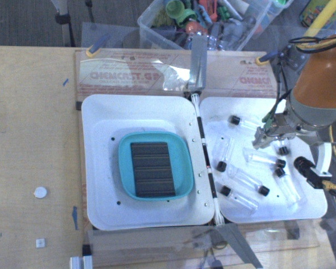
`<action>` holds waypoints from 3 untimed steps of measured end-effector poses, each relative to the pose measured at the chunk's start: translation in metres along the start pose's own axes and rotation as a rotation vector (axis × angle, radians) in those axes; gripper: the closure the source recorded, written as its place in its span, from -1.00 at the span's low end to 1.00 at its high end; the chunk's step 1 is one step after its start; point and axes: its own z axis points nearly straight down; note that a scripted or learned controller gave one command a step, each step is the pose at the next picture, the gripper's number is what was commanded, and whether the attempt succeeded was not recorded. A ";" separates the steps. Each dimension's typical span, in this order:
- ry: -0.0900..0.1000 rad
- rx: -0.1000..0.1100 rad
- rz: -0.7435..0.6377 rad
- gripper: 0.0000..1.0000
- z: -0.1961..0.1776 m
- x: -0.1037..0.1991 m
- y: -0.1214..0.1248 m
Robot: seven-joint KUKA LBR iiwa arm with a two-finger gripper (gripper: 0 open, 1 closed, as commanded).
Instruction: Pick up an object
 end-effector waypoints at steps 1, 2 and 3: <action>0.000 0.002 0.091 1.00 0.086 -0.074 -0.002; 0.001 -0.003 -0.088 1.00 0.116 -0.117 -0.014; 0.000 -0.001 -0.095 1.00 -0.024 -0.061 0.005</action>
